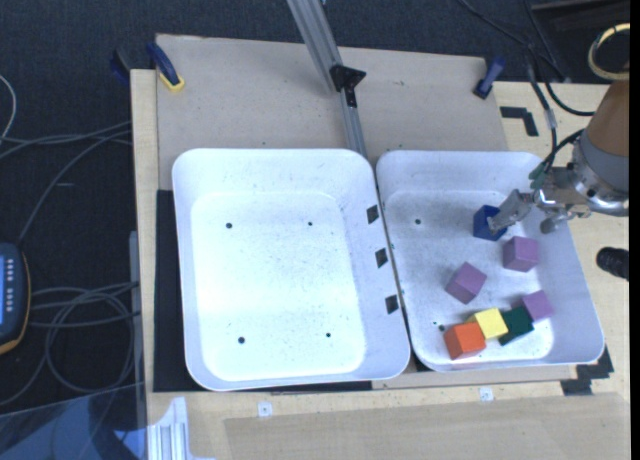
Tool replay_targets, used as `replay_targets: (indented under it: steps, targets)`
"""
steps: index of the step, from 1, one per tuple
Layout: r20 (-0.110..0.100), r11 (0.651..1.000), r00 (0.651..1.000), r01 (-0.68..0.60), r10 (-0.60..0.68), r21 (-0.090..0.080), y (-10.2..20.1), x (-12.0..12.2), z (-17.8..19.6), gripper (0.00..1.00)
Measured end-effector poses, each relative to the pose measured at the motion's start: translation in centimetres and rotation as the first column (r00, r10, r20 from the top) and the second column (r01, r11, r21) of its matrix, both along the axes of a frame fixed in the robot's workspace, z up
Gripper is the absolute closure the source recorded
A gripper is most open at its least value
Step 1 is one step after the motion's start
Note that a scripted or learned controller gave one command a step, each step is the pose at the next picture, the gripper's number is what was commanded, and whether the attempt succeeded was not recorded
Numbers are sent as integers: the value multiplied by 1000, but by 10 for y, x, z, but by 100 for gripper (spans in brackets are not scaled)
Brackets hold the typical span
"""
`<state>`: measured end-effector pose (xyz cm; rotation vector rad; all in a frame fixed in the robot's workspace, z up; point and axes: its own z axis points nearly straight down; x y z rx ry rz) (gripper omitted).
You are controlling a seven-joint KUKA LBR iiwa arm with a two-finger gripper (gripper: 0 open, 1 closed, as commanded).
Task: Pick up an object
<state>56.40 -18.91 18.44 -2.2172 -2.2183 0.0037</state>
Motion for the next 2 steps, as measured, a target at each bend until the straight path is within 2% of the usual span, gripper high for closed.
replay_targets:
  steps: [1, 2]
  targets:
    - [0, 1000, 1000, 0, 0, 0, 1, 6, -45, 0]
    - [8, 1000, 1000, -1, 1, -2, 1, 7, -31, 100]
